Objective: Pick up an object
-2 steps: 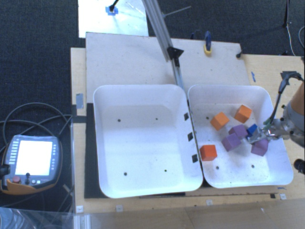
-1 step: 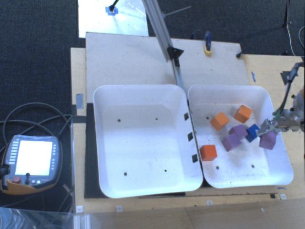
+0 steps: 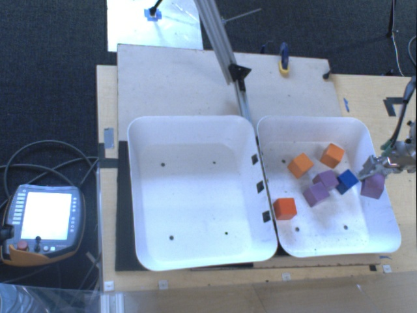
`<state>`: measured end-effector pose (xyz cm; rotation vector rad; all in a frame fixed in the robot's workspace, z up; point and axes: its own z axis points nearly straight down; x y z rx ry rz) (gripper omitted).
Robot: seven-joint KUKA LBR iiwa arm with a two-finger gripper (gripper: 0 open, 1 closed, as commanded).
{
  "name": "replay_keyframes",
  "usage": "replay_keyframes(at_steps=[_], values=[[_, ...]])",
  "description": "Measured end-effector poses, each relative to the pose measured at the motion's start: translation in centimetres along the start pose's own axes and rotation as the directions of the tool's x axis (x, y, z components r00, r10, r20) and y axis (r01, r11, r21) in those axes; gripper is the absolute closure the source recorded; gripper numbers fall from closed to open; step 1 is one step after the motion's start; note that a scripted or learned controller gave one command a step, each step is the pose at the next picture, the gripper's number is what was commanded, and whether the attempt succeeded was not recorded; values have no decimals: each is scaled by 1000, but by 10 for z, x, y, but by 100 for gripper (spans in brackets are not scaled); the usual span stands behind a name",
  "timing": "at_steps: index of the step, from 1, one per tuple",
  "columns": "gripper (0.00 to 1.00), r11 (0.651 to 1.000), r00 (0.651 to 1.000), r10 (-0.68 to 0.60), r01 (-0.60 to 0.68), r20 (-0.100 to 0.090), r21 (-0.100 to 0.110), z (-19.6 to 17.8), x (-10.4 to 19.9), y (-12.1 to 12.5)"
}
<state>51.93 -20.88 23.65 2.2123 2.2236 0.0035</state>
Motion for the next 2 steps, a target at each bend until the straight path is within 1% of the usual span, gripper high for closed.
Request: replay_keyframes(at_steps=[1, 2], values=[[100, 1000, 1000, -4, 4, -4, 3, 0, 54, -11], [100, 1000, 1000, -6, 6, -4, 3, 10, 111, -12]])
